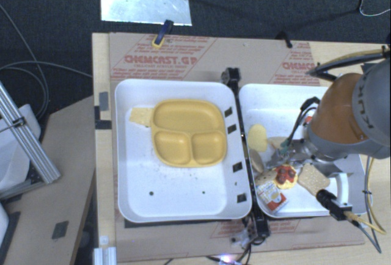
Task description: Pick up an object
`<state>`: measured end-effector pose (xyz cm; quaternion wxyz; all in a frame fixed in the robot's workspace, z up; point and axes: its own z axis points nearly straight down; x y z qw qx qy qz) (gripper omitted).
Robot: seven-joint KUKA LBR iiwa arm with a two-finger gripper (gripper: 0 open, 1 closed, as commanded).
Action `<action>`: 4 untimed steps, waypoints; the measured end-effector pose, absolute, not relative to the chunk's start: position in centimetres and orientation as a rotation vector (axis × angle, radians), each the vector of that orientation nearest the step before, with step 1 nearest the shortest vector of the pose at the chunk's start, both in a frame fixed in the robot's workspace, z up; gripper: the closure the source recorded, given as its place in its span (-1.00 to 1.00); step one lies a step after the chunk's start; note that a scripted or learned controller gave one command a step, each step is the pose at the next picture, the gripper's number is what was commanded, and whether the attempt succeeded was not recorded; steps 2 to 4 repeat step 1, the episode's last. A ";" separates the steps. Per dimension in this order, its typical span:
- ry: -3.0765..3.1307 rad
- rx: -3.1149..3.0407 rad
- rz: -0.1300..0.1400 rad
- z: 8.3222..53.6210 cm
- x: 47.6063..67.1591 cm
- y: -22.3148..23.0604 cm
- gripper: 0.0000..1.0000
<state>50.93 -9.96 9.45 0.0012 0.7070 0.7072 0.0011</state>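
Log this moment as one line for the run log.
arm: reaching into right bin | tool: low over cluttered items | left bin: yellow divided tray | pick: unconfirmed

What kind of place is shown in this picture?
Probably a robotics lab or test bench, not a kitchen. A grey and orange robot arm reaches over two white bins, one holding a yellow divided plate. The bins rest on protective board, with loose cables on the dark floor.

Surface (256, 53) topped with brown printed cardboard, two shallow white bins side by side on it: left bin (131, 154), right bin (269, 96), touching along the middle. Small blue-yellow item (162, 33) lies at the cardboard's far edge.
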 end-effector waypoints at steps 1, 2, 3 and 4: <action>2.230 2.202 0.015 19.0 55.5 -2.3 1.00; 2.230 2.202 0.015 19.0 55.5 -2.3 1.00; 2.230 2.202 0.015 19.0 55.5 -2.3 1.00; 2.230 2.202 0.015 19.0 55.5 -2.3 1.00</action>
